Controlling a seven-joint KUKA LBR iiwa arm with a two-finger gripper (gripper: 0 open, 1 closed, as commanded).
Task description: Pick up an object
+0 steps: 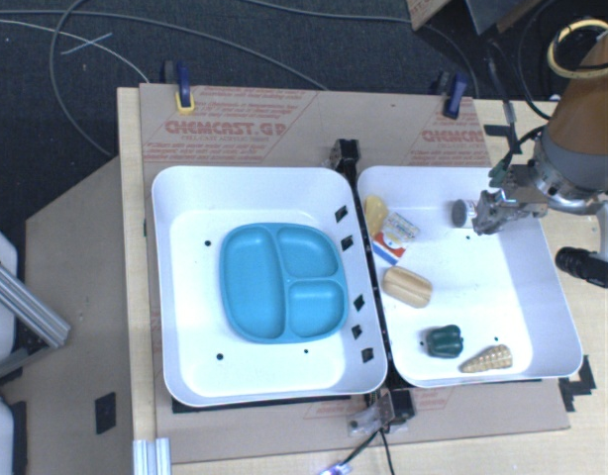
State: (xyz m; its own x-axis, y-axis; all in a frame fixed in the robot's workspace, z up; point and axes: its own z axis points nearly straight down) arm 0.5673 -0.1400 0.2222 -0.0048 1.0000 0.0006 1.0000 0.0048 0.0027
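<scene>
Nothing is lifted yet: your gripper (479,218) is hovering at the right bin's (542,295) one o'clock; its grasp I cannot tell.

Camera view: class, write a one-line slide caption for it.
Robot arm's gripper hovers over the right bin of small items; blue divided plate sits in the left bin.

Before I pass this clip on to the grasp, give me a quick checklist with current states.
1. Gripper over the right bin: ok.
2. Something held between the fingers: cannot tell.
3. Targets in the right bin, bread roll, green pepper, cone: ok.
4. Those three lie apart from each other: ok.
5. Blue tray sits in the left bin, out of the way: ok.
</scene>
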